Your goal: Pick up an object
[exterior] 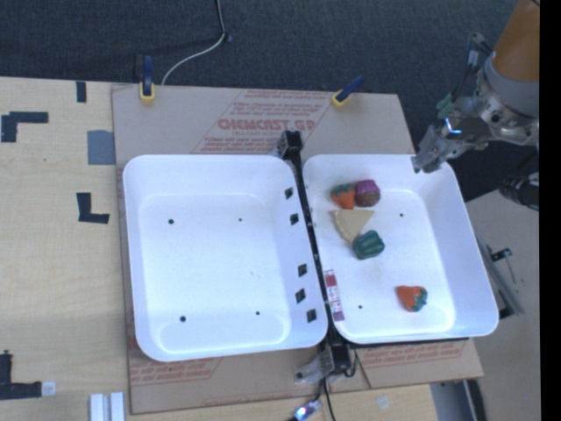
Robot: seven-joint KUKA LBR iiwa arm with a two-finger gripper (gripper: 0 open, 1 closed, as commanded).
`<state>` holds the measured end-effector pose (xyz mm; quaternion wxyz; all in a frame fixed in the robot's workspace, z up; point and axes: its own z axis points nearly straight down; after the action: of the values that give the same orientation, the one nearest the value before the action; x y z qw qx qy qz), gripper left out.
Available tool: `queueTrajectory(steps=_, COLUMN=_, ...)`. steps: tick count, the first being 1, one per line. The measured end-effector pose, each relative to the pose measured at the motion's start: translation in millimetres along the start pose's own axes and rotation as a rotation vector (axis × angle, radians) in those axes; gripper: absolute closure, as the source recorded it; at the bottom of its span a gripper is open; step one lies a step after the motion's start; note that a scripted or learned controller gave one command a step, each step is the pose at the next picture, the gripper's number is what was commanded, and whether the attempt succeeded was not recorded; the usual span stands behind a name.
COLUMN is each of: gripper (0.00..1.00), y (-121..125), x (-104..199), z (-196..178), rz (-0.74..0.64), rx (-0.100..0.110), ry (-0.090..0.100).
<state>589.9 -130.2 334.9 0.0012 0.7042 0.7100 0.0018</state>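
The right bin [456, 235] holds a few small toys. An orange piece [343, 197] and a purple-brown piece [367, 192] lie together near its back. Below them are a pale yellow wedge [352, 224] and a green pepper-like piece [368, 246]. An orange-red toy with a green tip [411, 298] sits near the front right. My gripper [429, 159] hangs above the bin's back right corner, away from all the toys, with nothing seen between its fingers.
The left bin [140, 235] stands beside the right one, with a black divider strip [302, 235] between them. Both rest on a cardboard sheet [254, 121] held by yellow-blue clamps [145, 82]. A cable [215, 24] runs off the back.
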Motion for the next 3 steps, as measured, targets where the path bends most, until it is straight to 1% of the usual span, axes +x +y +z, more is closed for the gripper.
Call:
queueTrajectory(steps=1, gripper=1.00, y=46.3, x=88.5, z=41.0, rz=-0.003, rx=0.008, ry=0.003)
queueTrajectory(steps=2, gripper=1.00, y=-14.5, x=66.6, z=99.5, rz=0.010, rx=0.016, ry=0.000)
queueTrajectory(steps=3, gripper=1.00, y=-12.9, x=130.1, z=29.3, rz=0.000, rx=-0.002, ry=0.001)
